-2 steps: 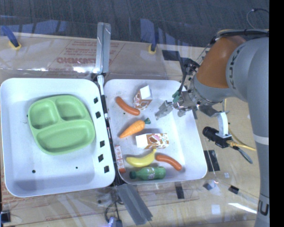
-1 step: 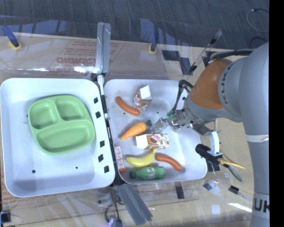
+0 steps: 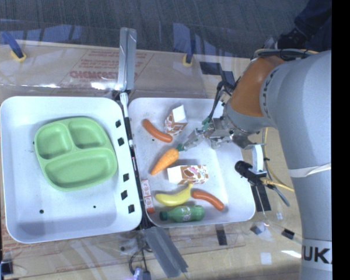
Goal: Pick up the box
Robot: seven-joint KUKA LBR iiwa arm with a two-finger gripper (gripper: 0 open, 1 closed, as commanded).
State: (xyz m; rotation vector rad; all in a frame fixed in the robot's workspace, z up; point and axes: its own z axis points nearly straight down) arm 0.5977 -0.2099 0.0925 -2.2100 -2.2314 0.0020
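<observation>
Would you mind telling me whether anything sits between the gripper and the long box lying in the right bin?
Nothing visible does. The gripper hovers just above the box; the carrot lies beside that gap, to the left, not in it.

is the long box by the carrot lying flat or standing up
Lying flat: the box rests on its long side on the right bin floor below the carrot.

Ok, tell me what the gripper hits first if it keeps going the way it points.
Likely the carrot: the gripper points toward the view's lower left, with the carrot's green end just ahead. Its height is unclear, so it might pass above.
</observation>
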